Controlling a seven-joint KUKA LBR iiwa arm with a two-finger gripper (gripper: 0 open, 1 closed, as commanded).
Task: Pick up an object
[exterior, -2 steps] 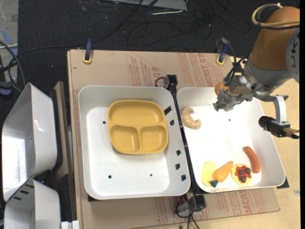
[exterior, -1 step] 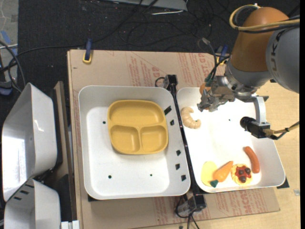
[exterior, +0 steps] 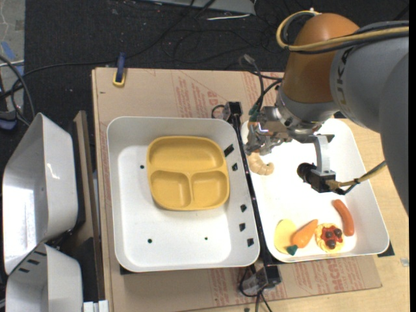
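My gripper [exterior: 261, 142] hangs over the near-left corner of the right bin [exterior: 364, 174], under the orange band of the arm. Just below it a small beige curled food piece [exterior: 262, 166] lies on the bin floor, close to the bin's left wall. Whether the gripper touches that piece is not clear. At the front of the same bin lie a red sausage [exterior: 344, 216], an orange carrot [exterior: 304, 233], a pale yellow slice [exterior: 283, 234] and a small round piece with dark and red toppings [exterior: 330, 236].
The left bin [exterior: 130, 239] holds a yellow divided plate [exterior: 188, 172]. A black part on a cable [exterior: 316, 176] hangs from the arm over the middle of the right bin. Black clips line the wall between the bins. White tubs [exterior: 39, 181] stand at far left.
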